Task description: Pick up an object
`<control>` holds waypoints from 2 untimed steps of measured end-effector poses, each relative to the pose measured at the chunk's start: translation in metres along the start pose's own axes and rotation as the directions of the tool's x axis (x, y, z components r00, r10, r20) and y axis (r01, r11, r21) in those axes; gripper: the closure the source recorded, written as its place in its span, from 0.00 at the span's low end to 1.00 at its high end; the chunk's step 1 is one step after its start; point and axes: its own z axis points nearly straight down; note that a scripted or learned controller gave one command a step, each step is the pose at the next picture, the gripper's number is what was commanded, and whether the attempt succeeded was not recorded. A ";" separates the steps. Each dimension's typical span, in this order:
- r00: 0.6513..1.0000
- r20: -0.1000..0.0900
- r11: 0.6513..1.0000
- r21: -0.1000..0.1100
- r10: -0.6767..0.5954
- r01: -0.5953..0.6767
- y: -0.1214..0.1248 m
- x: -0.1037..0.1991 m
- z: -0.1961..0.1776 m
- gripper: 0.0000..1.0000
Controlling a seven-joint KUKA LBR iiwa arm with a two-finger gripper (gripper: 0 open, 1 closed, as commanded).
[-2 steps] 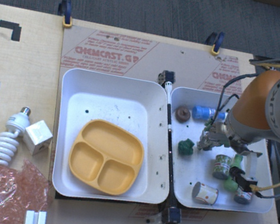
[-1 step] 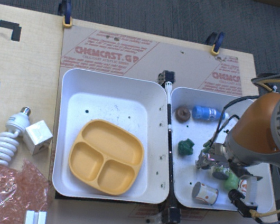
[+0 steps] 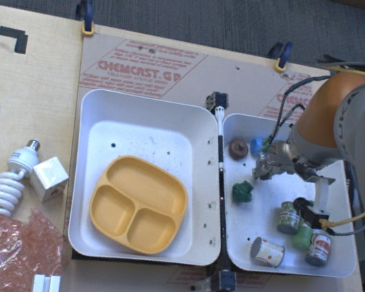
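Gripper (image 3: 262,171) hangs over the right bin (image 3: 339,267), just above a green toy (image 3: 242,191); its grip state I cannot tell; a tray (image 3: 138,204) lies in the left bin (image 3: 89,160).

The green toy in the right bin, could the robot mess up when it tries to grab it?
Yes, probably in two ways. The gripper hangs above and to the right of the green toy, not over it, so a straight drop may miss. Also, the small cans and the white cup crowd under the arm near the right bin wall, so a low swing could knock them over.
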 end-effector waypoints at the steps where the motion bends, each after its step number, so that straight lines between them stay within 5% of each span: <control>1: 1.000 -0.001 1.000 0.001 0.004 -0.004 -0.082 0.007 0.000 0.00; 2: 1.000 -0.001 1.000 0.001 0.004 -0.004 -0.133 0.003 0.000 0.00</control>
